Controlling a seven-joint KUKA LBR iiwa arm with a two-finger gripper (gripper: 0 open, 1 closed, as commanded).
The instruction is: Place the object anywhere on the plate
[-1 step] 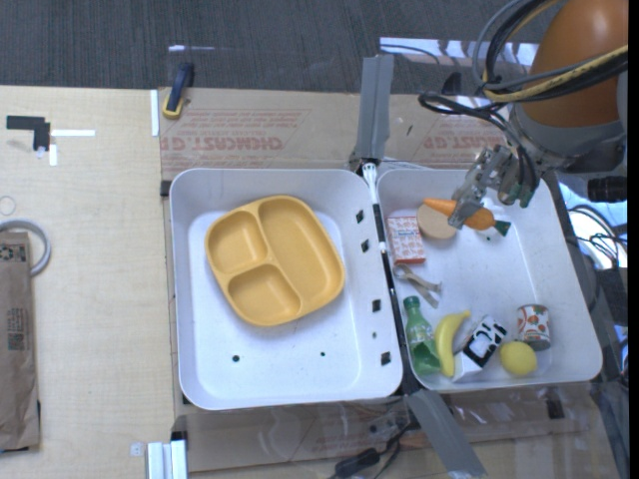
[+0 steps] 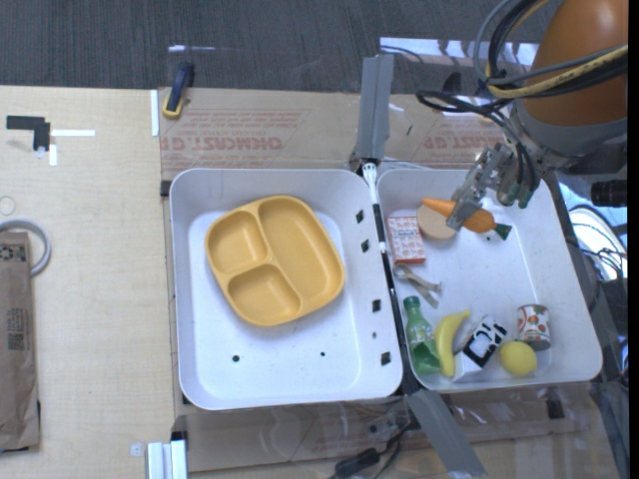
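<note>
Below, wooden bench (image 2: 80,168), dark carpet (image 2: 250,18)

One fixed overhead camera looks down slantwise on both bins (image 2: 190,297).

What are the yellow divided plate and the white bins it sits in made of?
The plate looks like moulded plastic with a matte finish: uniform yellow colour, rounded compartment walls, soft highlights. The left bin and right bin seem to be thin, smooth white plastic, slightly glossy, with rounded rims, though painted metal can't be excluded.
</note>
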